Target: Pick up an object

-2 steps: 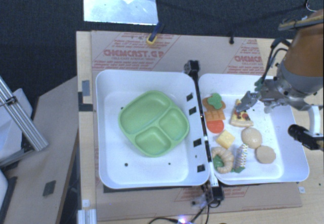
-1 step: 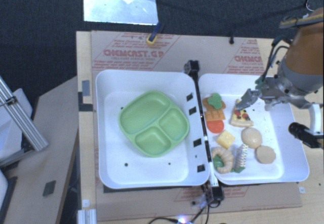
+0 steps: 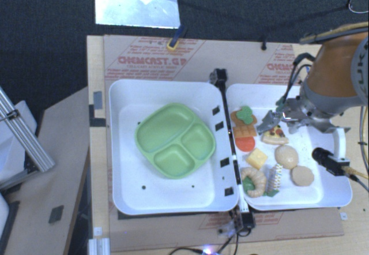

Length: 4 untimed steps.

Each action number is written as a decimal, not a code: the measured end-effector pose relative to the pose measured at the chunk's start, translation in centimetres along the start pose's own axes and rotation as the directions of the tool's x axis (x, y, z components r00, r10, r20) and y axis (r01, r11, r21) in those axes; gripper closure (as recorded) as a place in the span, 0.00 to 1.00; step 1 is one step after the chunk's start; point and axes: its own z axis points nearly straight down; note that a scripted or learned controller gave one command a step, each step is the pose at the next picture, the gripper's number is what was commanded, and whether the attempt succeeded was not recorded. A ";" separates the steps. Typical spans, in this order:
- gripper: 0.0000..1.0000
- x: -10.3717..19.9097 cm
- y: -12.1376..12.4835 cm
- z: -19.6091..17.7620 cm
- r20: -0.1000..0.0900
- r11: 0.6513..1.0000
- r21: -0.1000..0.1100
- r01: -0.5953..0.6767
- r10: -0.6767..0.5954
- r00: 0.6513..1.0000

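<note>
Lettering on the cardboard [image 3: 155, 57] under the bins reads "CHEMCAST", red, upside down from my view; the rest I can't read. Arm [image 3: 340, 69] is cut off at the right edge. Tool [image 3: 275, 123] sits low in the right bin [image 3: 334, 193], just above the pizza slice [image 3: 275, 136]; can't tell whether it's spread or pressed together, and I see nothing between its tips. Right bin also holds a waffle [image 3: 244, 128] with a green bit on top, a tomato slice [image 3: 245, 144], cheese [image 3: 257, 158], shrimp [image 3: 253, 182], two pale rounds [image 3: 286, 156] [image 3: 302, 176]. Small striped item beside the shrimp is hard to make out. Left bin [image 3: 130, 190] holds a green tray [image 3: 175, 140], three compartments, on the worktop [image 3: 63, 132].
</note>
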 end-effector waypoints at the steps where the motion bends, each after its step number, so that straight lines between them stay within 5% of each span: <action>1: 0.00 -0.4 0.2 6.0 0.000 1.000 -0.001 -0.001 0.001 1.000; 2: 0.00 -0.4 0.3 10.9 0.000 1.000 -0.002 -0.001 0.001 1.000; 3: 1.00 -0.4 0.4 9.8 0.001 1.000 -0.007 -0.001 0.001 1.000; 4: 1.00 0.3 1.0 3.7 0.001 1.000 -0.006 0.002 -0.002 1.000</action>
